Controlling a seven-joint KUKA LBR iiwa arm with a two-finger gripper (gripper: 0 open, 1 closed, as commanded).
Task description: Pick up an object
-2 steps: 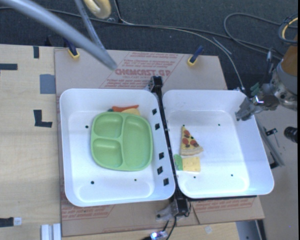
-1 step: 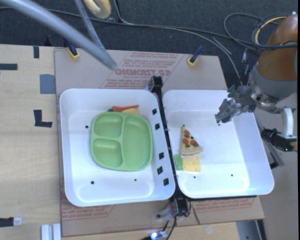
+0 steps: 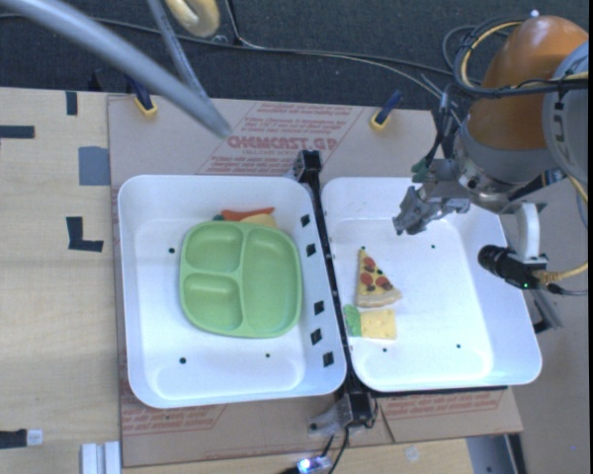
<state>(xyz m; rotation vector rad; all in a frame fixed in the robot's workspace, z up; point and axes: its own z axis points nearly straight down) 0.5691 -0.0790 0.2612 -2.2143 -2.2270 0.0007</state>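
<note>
Green tray (image 3: 242, 276), white bins (image 3: 138, 294)

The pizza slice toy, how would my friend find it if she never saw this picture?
Start at the right white bin, the one under the gripper. Near its left wall lies the pizza slice, a pointed wedge with red dots on top. Just below it sit a flat yellow square and a small green piece, which are plain, with no dots.

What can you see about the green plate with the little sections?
The green plate is a light green, plastic-looking tray with rounded corners and three sunken sections. It lies flat, slightly turned, in the left bin. An orange piece and a yellowish one peek out at its far edge.
</note>
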